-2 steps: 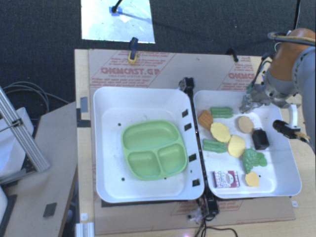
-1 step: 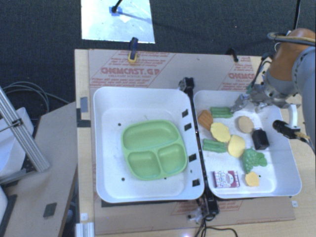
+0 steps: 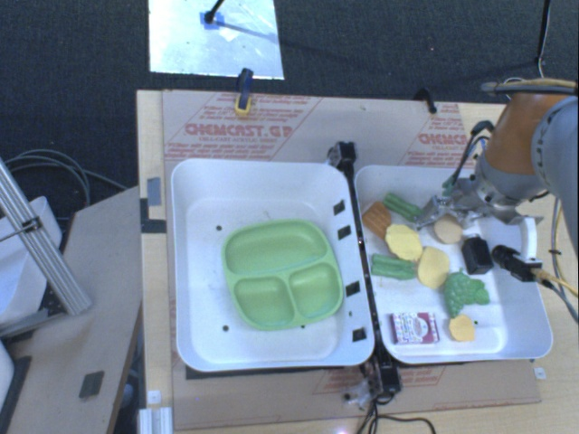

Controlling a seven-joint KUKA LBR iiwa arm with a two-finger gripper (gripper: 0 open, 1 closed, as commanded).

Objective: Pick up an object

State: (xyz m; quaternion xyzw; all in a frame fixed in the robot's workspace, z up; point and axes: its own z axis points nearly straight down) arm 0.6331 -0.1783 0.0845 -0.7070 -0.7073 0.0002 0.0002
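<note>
Camera view, gripper [image 3: 441, 213] low in right bin [image 3: 529, 337] — beside tan piece [image 3: 448, 231], finger state unclear.

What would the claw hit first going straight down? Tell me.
Most likely the tan round piece lying just beneath the claw in the right bin; depth is hard to judge from this slant.

Two bins side by side on bench. Left bin [image 3: 194, 269] holds divided tray [image 3: 282, 274], near its middle. Right bin [image 3: 525, 328] holds food pieces: broccoli [image 3: 464, 290] right of two potato slices [image 3: 419, 253], carton [image 3: 414, 327] at near edge, pepper strip [image 3: 402, 207] far left. Gripper [image 3: 441, 208] over far part of right bin, just right of pepper strip.
</note>
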